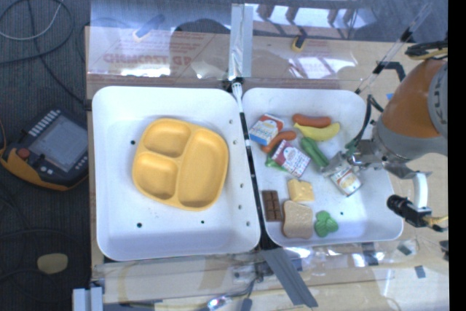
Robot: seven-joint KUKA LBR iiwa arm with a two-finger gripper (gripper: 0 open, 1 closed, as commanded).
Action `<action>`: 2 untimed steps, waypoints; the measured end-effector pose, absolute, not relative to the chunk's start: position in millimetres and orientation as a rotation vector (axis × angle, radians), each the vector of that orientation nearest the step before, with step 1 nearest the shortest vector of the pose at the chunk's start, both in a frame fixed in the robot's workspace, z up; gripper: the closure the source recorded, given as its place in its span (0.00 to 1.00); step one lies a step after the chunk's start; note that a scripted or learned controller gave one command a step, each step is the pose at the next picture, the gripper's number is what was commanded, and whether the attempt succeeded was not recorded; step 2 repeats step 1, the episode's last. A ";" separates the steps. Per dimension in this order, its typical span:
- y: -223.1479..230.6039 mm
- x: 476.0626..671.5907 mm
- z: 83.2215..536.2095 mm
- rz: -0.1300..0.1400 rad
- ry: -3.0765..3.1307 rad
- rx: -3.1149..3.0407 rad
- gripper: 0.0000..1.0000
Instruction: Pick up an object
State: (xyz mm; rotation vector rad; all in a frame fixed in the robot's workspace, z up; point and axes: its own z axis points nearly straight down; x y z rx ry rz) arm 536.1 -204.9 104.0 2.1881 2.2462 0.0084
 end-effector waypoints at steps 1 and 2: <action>-113.1 520.1 208.8 -0.001 2.338 2.099 1.00; -113.1 520.1 208.8 -0.001 2.338 2.099 1.00</action>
